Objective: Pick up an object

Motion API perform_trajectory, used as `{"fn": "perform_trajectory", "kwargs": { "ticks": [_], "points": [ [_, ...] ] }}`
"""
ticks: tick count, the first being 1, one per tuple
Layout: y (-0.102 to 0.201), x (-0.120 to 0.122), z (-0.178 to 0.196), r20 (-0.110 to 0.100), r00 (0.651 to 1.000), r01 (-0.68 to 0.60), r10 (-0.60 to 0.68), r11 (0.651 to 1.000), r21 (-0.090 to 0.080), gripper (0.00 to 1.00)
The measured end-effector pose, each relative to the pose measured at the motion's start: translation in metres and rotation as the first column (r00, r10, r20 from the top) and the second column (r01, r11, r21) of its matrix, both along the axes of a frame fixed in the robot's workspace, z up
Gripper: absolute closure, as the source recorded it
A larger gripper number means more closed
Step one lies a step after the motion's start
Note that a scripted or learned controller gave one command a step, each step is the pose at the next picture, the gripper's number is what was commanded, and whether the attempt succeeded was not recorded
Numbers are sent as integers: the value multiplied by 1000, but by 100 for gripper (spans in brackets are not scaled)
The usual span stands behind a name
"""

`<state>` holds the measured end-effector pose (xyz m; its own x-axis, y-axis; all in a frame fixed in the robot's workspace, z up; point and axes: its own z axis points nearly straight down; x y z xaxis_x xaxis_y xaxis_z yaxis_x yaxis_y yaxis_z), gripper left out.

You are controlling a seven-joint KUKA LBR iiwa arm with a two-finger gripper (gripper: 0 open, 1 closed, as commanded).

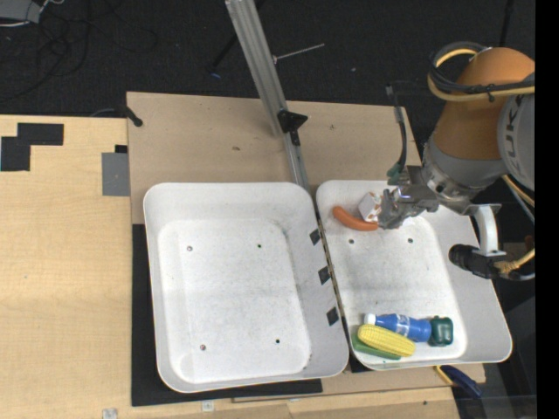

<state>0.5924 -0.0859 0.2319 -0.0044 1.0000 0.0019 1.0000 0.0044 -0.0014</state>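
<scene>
Lying just to the left of the gripper (390, 209), an orange sausage-shaped toy (353, 221) rested on the floor of the right bin (476, 330), near that bin's far edge. Its right end sat so close to the gripper that the two seemed to touch, and a small white and orange object (369, 206), too small to identify, lay against that same end, directly under the tool. Whether the gripper was spread or closed could not be told from this view, and nothing could be seen held in it.

Toward the camera from the gripper, well apart from it along the bin's near edge, a yellow toy corn cob (385, 342) lay touching a blue bottle (412, 327) with a green cap. To the gripper's left, past the divider between the bins, sat the left bin (166, 234). The grey arm (480, 120), with its orange band, rose behind and to the right of the gripper.

Several things could have gone wrong from here. The toy looked rounded and smooth, so a grasp on its very tip would likely have squeezed it out sideways or merely nudged it along the bin floor. The small object crowded against it could have been caught instead, or could have blocked a clean closing. The nearby far wall of the bin also left little room, so a descent slightly off target risked striking the rim.
</scene>
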Motion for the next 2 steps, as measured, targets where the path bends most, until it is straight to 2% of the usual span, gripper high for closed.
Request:
{"fn": "perform_trajectory", "kwargs": {
  "ticks": [2],
  "points": [
    [105,4,-18,-3,1000,0,0,1000,0,100]
  ]
}}
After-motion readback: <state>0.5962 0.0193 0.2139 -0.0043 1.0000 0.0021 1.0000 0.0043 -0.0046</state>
